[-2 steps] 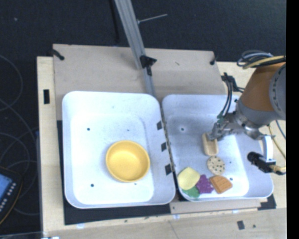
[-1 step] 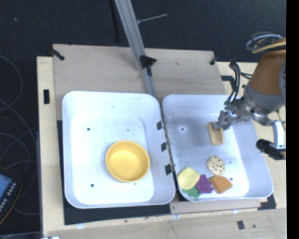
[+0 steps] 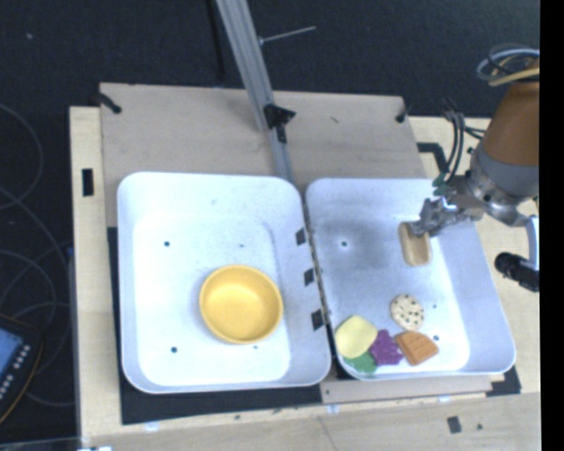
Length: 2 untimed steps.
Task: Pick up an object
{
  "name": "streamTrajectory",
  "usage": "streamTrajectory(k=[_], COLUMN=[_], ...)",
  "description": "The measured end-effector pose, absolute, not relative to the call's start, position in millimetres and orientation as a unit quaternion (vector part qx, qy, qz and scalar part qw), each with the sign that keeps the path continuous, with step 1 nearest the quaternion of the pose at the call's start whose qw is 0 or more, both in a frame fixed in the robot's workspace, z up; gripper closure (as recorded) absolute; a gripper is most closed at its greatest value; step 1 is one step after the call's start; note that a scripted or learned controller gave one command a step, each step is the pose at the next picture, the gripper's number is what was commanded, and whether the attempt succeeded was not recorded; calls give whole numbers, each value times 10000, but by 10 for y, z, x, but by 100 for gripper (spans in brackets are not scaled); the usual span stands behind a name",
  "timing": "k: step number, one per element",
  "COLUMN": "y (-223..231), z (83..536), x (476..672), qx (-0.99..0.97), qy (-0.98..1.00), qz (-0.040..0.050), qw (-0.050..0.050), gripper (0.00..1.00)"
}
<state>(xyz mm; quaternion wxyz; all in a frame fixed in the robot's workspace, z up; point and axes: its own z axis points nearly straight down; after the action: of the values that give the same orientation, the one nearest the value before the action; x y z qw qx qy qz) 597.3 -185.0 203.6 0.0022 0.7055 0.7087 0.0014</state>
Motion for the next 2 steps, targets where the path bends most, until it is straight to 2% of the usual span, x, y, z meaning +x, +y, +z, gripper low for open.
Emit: streamTrajectory(k=[2], y=[-703], z=[2082], x=[6111], qx=[7042], qy=[7100], qz=[18], qw=[5], gripper=[100])
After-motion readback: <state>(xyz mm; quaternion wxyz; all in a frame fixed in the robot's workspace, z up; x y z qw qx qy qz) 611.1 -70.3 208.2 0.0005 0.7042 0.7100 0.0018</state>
